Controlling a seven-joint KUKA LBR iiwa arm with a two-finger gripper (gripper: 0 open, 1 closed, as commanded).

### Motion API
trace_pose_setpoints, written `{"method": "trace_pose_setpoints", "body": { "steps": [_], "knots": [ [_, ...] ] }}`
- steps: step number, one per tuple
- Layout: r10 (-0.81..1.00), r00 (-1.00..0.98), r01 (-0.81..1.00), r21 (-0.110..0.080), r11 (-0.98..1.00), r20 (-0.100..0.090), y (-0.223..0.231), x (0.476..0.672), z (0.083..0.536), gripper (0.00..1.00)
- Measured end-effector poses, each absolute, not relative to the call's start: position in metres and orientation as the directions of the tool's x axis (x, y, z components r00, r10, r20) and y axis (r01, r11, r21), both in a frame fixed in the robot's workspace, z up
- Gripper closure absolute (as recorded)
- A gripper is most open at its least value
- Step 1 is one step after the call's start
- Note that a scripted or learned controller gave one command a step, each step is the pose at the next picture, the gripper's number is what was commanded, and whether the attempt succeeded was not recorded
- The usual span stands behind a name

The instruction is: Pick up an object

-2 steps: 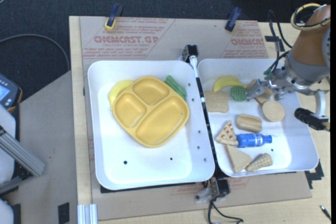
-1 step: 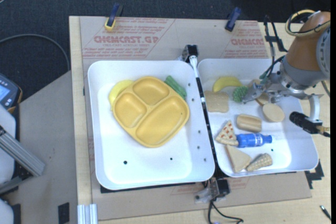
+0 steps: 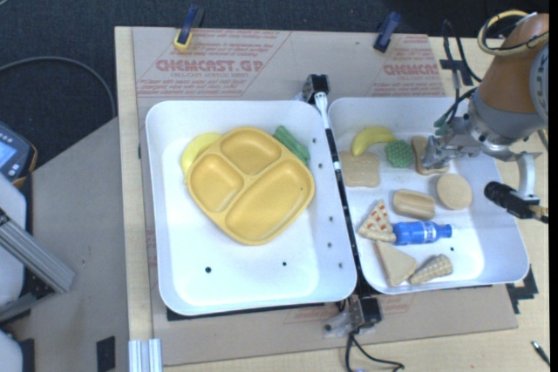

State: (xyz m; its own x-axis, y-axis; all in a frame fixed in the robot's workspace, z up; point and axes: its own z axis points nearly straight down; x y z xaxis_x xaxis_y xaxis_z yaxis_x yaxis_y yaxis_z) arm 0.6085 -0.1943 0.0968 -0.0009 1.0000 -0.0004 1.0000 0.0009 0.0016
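A cardboard-topped bench over dark carpet bore two white bins; the left bin (image 3: pixel 174 257) held a yellow divided tray (image 3: pixel 251 185). The gripper (image 3: pixel 433 154) was lowered into the right bin's (image 3: pixel 506 253) far end, upon a brown toy piece (image 3: pixel 419 154); its state could not be told. The round biscuit (image 3: pixel 453 192) lay just nearside of it, the banana (image 3: pixel 372 138) further leftward.
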Motion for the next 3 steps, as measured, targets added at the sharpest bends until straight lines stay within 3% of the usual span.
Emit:
{"method": "trace_pose_setpoints", "body": {
  "steps": [3],
  "knots": [
    [1.0,-0.001,1.0,0.008,0.001,-0.003,-0.196,0.62,0.228,1.0]
  ]
}}
